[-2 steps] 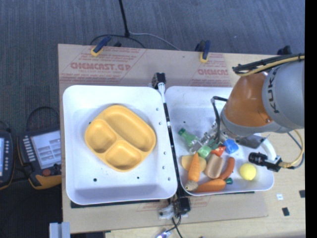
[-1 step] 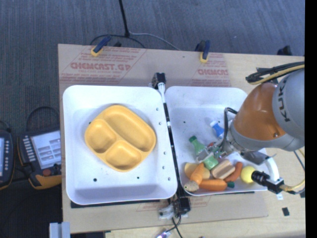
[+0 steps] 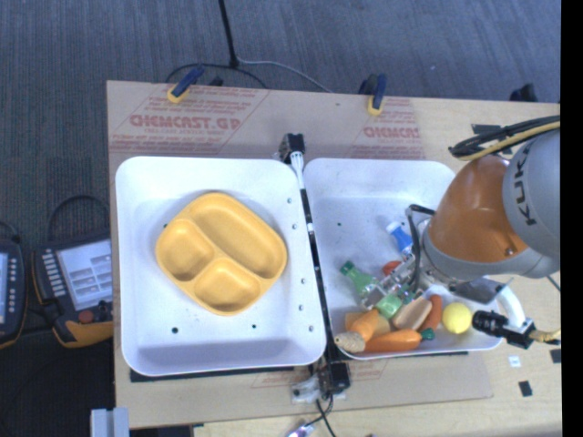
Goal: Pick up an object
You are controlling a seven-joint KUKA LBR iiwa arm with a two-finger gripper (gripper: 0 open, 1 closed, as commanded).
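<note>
A grey robot arm (image 3: pixel 524 208) with a broad orange band (image 3: pixel 474 212) above its wrist comes in from the right of the view and sits highest over the bench, nearest the camera above, bending down into the right-hand white bin (image 3: pixel 364 185). Its two-finger gripper (image 3: pixel 403 279) is low among a heap of small toy foods in the bin's near right corner; the tips are lost in the clutter, so it cannot be told whether the gripper is spread or pinching anything. Touching or just beside the gripper lie a green bottle (image 3: pixel 358 279) pointing up and to the left, a small green block (image 3: pixel 389 306) and a tan bun-like piece (image 3: pixel 412 314). Just behind the gripper is a small blue and white object (image 3: pixel 400 238). Along the bin's near wall lie an orange carrot (image 3: pixel 393 340), a smaller orange piece (image 3: pixel 363 323) and a pale round piece (image 3: pixel 349 341), with a yellow lemon (image 3: pixel 457 318) further right. The left-hand white bin (image 3: pixel 146 335) holds a yellow divided plate (image 3: pixel 221 251) with three compartments, lying near its middle. Both bins rest side by side on a brown board (image 3: pixel 301 121) held by two blue and yellow clamps (image 3: pixel 185 84) at its far edge. A handheld control pendant (image 3: pixel 77 285) lies on the dark carpet to the left of the bench.
</note>
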